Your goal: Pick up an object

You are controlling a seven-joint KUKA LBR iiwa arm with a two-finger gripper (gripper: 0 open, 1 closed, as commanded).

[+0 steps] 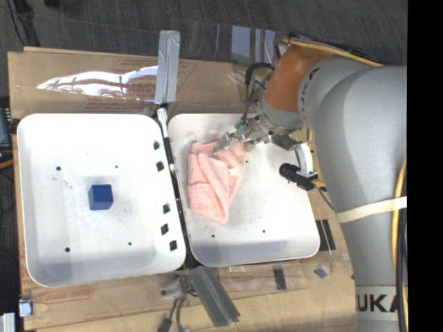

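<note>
Camera view looks down at a slant on two shallow white bins sitting side by side on a cardboard-covered bench. Left bin [41, 254] has a small blue cube [101, 196] a bit left of its middle, sitting flat on the floor of the bin, well apart from everything else.

Right bin [277, 244] has a pink cloth [211, 182] crumpled up in its left half, running from near the top wall down toward the middle, narrower at the bottom end. Top right corner of the cloth looks bunched and a little lifted.

Big grey arm [360, 144] comes in from the right, with the orange band [287, 78] showing above the wrist, and reaches down into the upper part of the right bin. The gripper [234, 142] is right at that upper corner of the pink cloth, touching it or at least right on top of it. Jaws look pretty narrow with what seems to be a pinch of the fabric between them, though it's small and kinda hard to make out, so I wouldn't swear to a solid grab. Rest of the cloth is lying on the bin floor
</note>
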